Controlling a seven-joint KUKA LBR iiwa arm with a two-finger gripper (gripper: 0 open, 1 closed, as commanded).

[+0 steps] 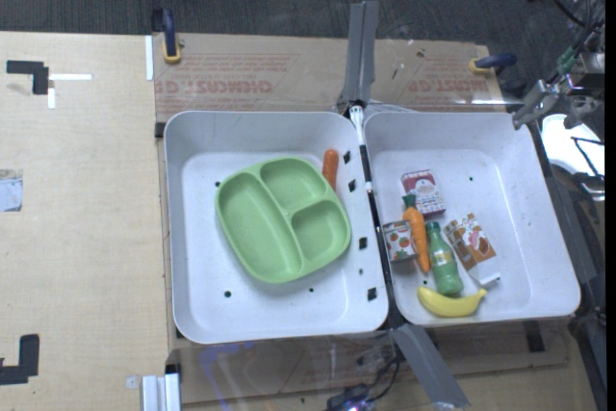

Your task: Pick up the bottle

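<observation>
The bottle lies crowded between carrot and banana, making a grasp awkward. What seems the gripper sits well apart, and its state cannot be told.

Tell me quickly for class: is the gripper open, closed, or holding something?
Gripper: cannot be told. It is near the right bin's far corner, apart from the bottle.

The left white plastic bin holds a pale green three-compartment plate, with a small orange sausage-shaped piece just beside its upper right rim. The right white bin holds a yellow banana, an orange carrot and three small printed cartons.
</observation>
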